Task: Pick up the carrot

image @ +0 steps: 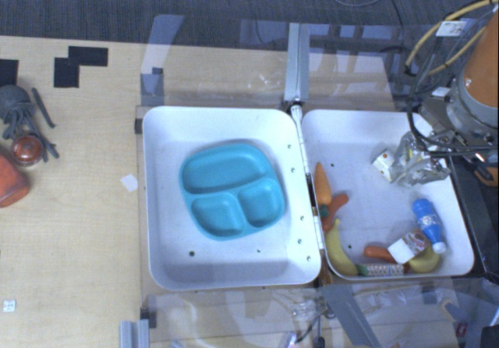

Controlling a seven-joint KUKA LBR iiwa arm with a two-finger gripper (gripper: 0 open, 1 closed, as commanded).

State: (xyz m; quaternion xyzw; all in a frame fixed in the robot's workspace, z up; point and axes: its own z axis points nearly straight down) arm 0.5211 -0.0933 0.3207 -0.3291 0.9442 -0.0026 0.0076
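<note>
1. We see the gripper (pixel 412 161) over the far right part of the right bin (pixel 366 126), with nothing between its metal fingers; we cannot tell whether they are apart or together.
2. The carrot (pixel 321 183) lies against the left wall of the right bin, well apart from the gripper, to its left and slightly nearer to us. It runs lengthwise along that wall.
3. Just beside the carrot's near end we count one small red-and-green vegetable (pixel 334 208), too blurred for us to name, and below it one yellow banana (pixel 341 251) curving along the near wall.
4. In the near right corner we count one blue bottle (pixel 429 223) with a white cap, one small white carton (pixel 403 250), and one orange-red piece (pixel 380 252) touching the carton.
5. There are two white bins; the left bin (pixel 168 182) holds one blue divided tray (pixel 231 189) with three compartments.
</note>
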